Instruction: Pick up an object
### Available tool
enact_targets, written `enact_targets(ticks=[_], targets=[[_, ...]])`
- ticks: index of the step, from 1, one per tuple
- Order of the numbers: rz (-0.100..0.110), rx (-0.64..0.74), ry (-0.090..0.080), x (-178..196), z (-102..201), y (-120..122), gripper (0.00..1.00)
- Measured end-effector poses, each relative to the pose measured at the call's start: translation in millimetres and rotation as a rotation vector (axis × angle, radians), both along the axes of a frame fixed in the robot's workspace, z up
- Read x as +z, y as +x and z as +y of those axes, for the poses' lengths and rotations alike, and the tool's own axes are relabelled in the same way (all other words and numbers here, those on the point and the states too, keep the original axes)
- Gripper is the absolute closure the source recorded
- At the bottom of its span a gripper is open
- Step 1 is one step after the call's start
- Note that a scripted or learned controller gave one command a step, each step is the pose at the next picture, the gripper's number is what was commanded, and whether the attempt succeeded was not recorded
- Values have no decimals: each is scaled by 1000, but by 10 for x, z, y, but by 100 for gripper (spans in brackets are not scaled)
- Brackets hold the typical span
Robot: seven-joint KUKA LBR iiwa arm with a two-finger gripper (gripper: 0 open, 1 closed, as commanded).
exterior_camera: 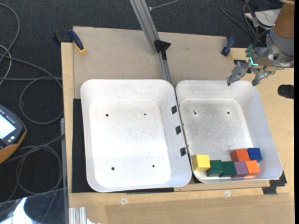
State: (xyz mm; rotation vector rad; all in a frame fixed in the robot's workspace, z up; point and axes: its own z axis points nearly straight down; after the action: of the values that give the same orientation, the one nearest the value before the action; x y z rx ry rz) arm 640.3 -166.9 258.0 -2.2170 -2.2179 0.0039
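At the upper right of the frame I see my gripper (244, 77) with fingers spread wide and nothing between them, above the far rim of the right bin (264, 120). The colored blocks (227, 163), yellow, green, purple, orange, red and blue, cluster along that bin's lower edge, well apart from it.

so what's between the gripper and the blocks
Bare bin floor in the camera view; gripper open over the far rim, blocks along the near wall.
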Motion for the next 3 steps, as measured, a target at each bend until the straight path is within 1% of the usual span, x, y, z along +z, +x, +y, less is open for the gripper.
enact_targets(ticks=[1, 2, 3], targets=[[-5, 1, -2, 34, -1, 8, 0], [1, -1, -1, -589, -44, -3, 0], [1, 0, -1, -1024, -32, -53, 0]])
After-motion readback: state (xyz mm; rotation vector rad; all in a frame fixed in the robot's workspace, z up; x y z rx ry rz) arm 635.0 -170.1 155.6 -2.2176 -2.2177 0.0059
